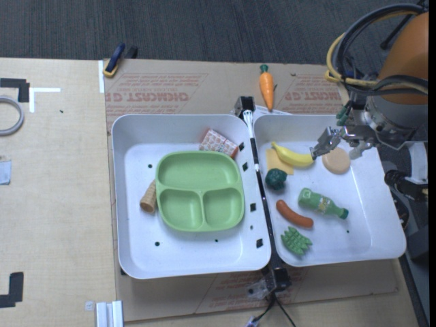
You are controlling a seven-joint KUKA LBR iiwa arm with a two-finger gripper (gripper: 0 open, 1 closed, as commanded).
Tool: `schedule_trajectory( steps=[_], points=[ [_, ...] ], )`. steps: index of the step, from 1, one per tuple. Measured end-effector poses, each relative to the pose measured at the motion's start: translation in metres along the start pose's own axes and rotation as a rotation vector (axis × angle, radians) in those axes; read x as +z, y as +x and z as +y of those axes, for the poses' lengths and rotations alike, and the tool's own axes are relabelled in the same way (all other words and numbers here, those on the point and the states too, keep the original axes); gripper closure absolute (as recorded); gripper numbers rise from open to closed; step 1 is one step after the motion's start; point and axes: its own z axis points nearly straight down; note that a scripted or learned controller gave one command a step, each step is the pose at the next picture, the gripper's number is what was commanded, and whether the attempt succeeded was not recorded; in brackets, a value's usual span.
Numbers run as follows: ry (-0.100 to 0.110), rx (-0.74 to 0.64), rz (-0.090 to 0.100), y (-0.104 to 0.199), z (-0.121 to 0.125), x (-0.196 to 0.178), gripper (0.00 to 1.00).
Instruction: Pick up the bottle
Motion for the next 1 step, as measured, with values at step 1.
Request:
schedule_trajectory(
  steps=[1],
  points=[
    [0.001, 0.284, 0.000, 0.0070, -0.0436, 0.1175, 0.00]
  ],
)
